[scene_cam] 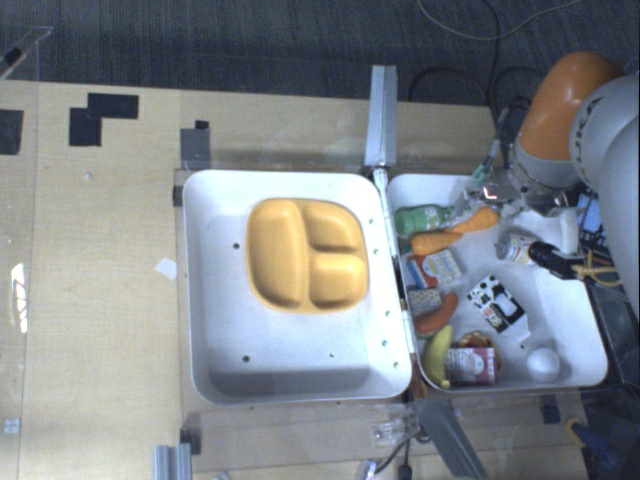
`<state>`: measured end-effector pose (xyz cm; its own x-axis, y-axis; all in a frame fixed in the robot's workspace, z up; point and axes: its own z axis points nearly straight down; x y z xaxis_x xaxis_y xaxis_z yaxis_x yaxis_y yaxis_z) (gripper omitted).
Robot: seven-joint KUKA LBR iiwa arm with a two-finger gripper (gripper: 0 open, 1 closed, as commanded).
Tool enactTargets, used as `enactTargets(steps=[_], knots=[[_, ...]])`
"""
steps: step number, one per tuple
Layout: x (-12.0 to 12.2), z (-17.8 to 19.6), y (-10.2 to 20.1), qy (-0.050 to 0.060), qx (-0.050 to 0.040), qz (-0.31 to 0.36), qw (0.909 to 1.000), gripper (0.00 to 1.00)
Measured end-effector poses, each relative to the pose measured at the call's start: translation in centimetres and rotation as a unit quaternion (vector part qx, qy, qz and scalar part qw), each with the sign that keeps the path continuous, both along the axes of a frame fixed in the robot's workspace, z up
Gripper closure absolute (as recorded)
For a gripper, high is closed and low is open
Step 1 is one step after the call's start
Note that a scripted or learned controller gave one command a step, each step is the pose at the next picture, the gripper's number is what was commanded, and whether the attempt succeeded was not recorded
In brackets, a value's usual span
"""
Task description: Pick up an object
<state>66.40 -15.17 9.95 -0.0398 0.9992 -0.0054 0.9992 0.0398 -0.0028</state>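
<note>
The gripper (497,200) is hanging low at the upper right of the frame, over the top of the right white bin (580,363), near the long orange carrot (455,233) and the green bottle (420,217). It is too blurry to tell its state. The toys are crowding together, so it may be bumping one or grabbing nothing. The left white bin (215,298) is holding a yellow plastic tray with three sections (305,254).

A yellow divided tray (305,255) lies in the left bin (210,368); black cable (480,13) loops, seemingly on carpet.
</note>
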Motion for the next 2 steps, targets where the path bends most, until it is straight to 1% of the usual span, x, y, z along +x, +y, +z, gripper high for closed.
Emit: enactTargets(steps=[1, 2], knots=[[0.4, -0.5, -0.6, 0.004, 0.0029, -0.008, 1.0000, 0.00], [0.6, 0.8, -0.6, 0.002, 0.0020, -0.007, 1.0000, 1.00]])
